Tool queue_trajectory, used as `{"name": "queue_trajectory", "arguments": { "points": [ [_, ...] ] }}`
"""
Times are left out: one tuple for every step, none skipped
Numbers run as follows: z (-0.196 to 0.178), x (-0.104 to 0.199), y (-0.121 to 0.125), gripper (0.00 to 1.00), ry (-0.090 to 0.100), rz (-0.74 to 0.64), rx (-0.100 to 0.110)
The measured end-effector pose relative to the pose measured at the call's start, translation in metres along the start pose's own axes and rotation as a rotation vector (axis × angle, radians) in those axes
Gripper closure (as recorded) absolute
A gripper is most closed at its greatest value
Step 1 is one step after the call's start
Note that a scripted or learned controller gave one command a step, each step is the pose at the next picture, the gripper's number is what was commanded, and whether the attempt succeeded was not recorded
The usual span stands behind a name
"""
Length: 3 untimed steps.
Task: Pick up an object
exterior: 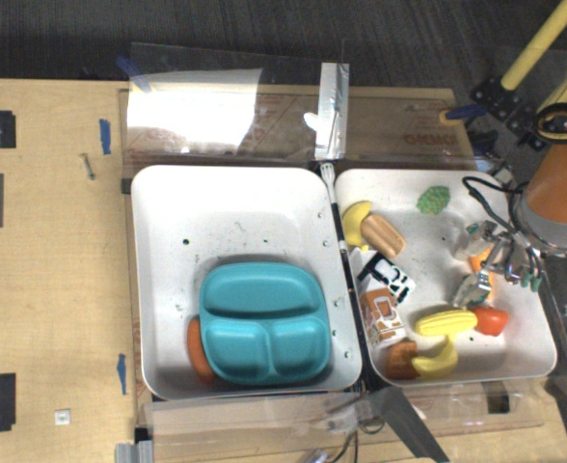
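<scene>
teal tray (263,334), white bins (158,258), green toy (434,200), yellow corn (445,322)

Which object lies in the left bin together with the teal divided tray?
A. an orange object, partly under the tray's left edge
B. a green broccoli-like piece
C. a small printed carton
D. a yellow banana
A: an orange object peeks out beside the teal divided tray in the left bin; the other items lie in the right bin.
</scene>
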<state>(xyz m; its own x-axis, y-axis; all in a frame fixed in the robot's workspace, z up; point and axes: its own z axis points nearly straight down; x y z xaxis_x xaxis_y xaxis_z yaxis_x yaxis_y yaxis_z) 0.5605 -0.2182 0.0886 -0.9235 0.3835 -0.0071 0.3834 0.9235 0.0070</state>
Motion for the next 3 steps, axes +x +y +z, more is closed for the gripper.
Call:
{"name": "queue_trajectory", "arguments": {
  "points": [
    [0.0,-0.009,0.008,0.0,-0.004,0.011,0.005],
    [-0.013,-0.012,0.009,1.0,-0.018,0.01,0.004],
    [-0.13,-0.006,0.072,1.0,-0.01,0.146,0.002]
  ]
}}
